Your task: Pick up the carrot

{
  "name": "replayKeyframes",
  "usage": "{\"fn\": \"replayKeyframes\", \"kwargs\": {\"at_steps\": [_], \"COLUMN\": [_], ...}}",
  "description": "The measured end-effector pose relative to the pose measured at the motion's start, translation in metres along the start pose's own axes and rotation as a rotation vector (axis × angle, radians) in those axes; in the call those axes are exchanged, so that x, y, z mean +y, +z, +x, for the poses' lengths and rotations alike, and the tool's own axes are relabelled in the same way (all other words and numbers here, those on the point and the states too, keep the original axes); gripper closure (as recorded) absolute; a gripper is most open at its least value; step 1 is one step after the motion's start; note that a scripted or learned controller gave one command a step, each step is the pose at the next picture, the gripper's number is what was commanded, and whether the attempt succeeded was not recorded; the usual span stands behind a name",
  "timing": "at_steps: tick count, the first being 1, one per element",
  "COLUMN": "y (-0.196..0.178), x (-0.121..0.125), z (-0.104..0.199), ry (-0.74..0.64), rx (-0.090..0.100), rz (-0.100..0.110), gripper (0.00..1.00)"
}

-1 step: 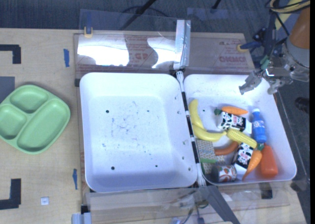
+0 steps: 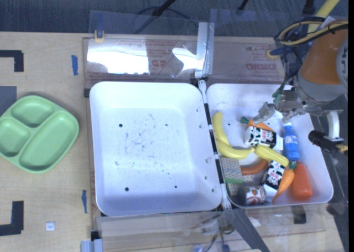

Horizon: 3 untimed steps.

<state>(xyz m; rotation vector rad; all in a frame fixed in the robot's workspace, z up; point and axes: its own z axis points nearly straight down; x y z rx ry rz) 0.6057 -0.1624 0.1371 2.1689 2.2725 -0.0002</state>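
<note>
A small carrot [image 2: 283,181] with a green top lies near the front of the right bin [image 2: 232,97], tip pointing to the front left, beside a fat orange vegetable [image 2: 302,186]. A second orange carrot-like piece [image 2: 262,125] with green leaves lies further back, on top of a cow-patterned box [image 2: 254,135]. My gripper [image 2: 276,112] hangs over the back right of this bin, just above and right of that second piece. It is open, with nothing between its fingers.
The right bin also holds a banana [image 2: 223,141], a corn cob [image 2: 271,154], a blue bottle [image 2: 290,144], another cow-patterned box [image 2: 273,176] and an orange strip [image 2: 254,168]. The left bin [image 2: 99,101] sits beside it. A green divided plate [image 2: 36,132] rests at the far left.
</note>
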Motion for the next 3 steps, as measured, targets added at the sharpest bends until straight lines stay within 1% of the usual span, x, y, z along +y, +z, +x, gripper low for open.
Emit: {"fn": "replayKeyframes", "kwargs": {"at_steps": [1,2,3], "y": [0.051,0.039,-0.04], "x": [0.022,0.024,0.064], "z": [0.028,0.026,0.037], "ry": [-0.178,-0.175,-0.233], "rx": [0.001,-0.001,-0.002], "rz": [0.0,-0.007,-0.004], "gripper": [0.0,1.0,1.0]}}
